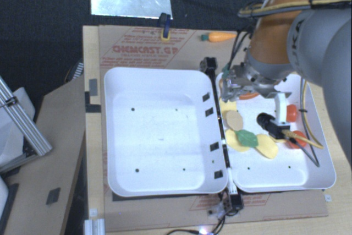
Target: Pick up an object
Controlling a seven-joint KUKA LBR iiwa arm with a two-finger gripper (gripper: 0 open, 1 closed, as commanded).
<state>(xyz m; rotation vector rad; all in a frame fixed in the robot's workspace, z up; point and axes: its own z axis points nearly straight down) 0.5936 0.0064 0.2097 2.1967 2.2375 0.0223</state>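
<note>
Gripper [230, 92] is down in the right bin [316, 173], tucked into its far corner next to the left bin [108, 135]. The wrist blocks the view, so I can't tell whether it's clenched, released or grasping anything. Right under it a small yellow piece [227, 107] peeks out; touching the tool or just shy of it, too close to call. Next toward the camera sits a tan oval piece [235, 120]. Then comes a green piece [248, 138] lying on a flat yellow piece [236, 144], with a yellow lump [268, 148] just beside them. An orange sliver [248, 96] shows at the arm's edge, partly covered. Over by the bin's right wall there's a red piece [291, 113]. Outside the bins, a carrot-shaped orange thing [219, 37] rests on the cardboard sheet [143, 48], well apart from the action.
</note>
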